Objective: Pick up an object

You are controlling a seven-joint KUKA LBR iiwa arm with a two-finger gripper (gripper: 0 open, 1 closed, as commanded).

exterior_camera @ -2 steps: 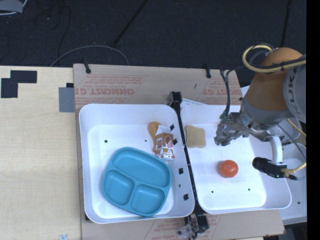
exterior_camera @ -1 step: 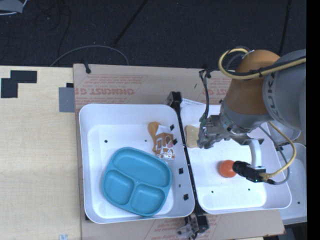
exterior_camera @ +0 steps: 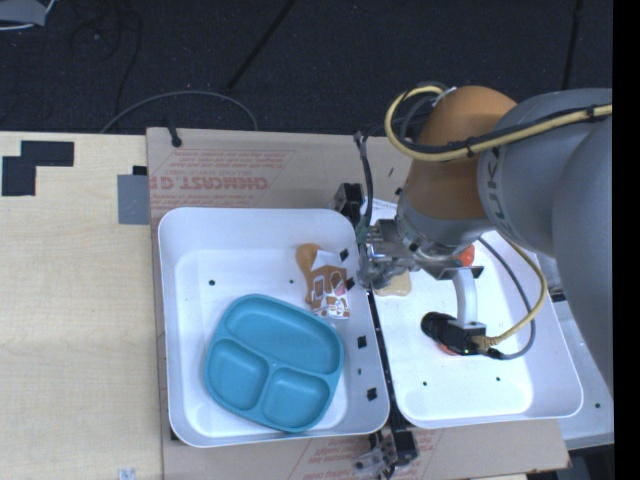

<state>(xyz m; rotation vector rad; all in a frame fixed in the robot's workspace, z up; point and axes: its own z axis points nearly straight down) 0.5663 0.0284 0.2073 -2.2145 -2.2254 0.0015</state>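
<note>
My gripper (exterior_camera: 374, 266) hangs low over the wall between the two bins, under the orange-banded wrist. Just below and right of it a tan, pale-brown object (exterior_camera: 396, 287) lies in the right bin (exterior_camera: 500, 398), partly covered by the gripper. A crumpled brown and white snack packet (exterior_camera: 324, 280) sits in the left bin (exterior_camera: 185, 268), close to the gripper's left side. A blue divided plate (exterior_camera: 272, 362) fills the lower part of the left bin. A small red-orange thing (exterior_camera: 467, 256) peeks out behind the wrist in the right bin.
The bins stand on a cardboard sheet (exterior_camera: 230, 173) atop a pale wooden bench (exterior_camera: 70, 318). The arm's bulk covers the upper part of the right bin. A dark clip (exterior_camera: 349, 200) sits at the bins' top junction.
</note>
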